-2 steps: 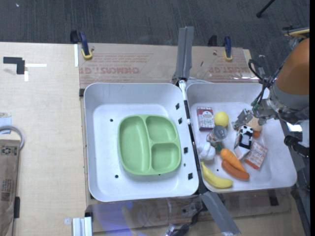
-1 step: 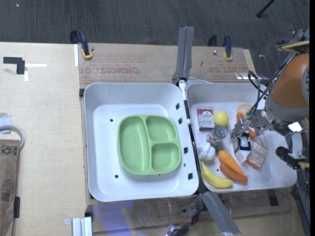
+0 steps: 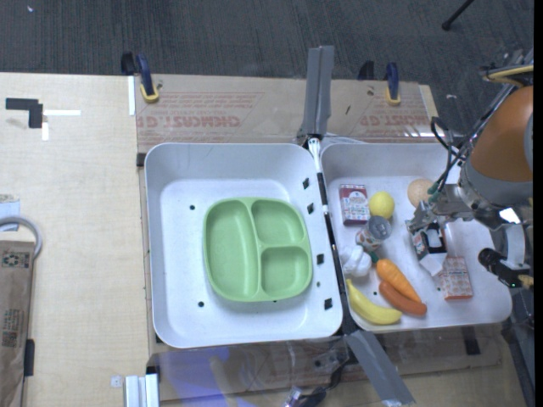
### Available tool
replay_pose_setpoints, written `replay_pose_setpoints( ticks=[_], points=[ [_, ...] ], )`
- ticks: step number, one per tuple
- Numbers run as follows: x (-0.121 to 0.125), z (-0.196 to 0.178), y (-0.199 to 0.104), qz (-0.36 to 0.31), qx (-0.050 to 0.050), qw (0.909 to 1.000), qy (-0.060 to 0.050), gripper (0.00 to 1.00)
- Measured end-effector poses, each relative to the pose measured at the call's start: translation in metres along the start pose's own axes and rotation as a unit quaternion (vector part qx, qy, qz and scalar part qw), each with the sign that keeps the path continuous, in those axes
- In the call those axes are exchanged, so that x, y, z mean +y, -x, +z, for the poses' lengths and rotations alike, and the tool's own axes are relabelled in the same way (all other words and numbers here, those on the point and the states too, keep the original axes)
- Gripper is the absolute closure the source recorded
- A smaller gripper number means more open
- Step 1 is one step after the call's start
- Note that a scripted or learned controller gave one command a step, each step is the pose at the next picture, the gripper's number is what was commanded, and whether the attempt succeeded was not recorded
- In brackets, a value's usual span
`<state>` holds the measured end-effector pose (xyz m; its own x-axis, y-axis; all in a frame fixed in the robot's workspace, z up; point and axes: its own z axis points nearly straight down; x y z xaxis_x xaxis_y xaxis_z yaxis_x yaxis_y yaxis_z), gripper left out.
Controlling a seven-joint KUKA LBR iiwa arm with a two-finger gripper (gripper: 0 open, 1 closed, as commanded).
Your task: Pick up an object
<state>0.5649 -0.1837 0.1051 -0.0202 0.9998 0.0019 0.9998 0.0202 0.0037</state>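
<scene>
Because the pickable clutter sits in the right bin [image 3: 501,308], the hand [image 3: 427,227] hangs low over it there. Whether it is spread or pinching anything, I cannot tell.

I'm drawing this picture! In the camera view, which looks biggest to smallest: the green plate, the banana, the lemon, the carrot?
1. Green divided plate, by far the biggest.
2. Banana and carrot: they look about the same, so I won't rank them.
3. Lemon, the smallest.

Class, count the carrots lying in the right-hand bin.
2: one carrot beside the banana, a second carrot touching it nearer the front wall. Others may hide under the gripper.
</scene>
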Motion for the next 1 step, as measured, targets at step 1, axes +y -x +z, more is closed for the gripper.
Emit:
replay_pose_setpoints(
  ticks=[1],
  points=[
    [-0.0154, -0.0921, -0.069, -0.018, -0.001, 0.9998, -0.003, 1.0]
  ],
)
